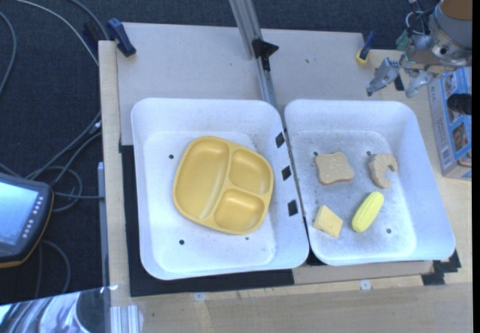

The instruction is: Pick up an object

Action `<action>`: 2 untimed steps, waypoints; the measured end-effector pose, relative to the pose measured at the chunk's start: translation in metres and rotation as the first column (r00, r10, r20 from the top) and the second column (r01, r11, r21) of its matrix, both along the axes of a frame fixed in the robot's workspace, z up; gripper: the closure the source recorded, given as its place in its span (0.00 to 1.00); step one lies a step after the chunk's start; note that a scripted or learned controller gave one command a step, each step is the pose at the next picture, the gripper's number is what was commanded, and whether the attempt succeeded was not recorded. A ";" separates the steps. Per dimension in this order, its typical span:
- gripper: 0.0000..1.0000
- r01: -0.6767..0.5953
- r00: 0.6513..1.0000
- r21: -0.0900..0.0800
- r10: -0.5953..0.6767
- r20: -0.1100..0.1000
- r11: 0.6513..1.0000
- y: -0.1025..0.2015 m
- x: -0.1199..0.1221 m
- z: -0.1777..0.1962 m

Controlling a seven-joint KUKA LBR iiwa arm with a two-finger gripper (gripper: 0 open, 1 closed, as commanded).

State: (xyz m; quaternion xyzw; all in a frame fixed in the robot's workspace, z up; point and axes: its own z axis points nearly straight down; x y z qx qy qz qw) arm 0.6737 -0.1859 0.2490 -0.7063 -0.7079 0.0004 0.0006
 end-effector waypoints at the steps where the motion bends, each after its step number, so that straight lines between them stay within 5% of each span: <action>1: 0.00 0.000 1.000 -0.001 0.000 0.000 1.000 0.000 0.000 0.000; 2: 0.00 0.001 1.000 0.001 -0.001 -0.004 1.000 0.001 -0.004 -0.042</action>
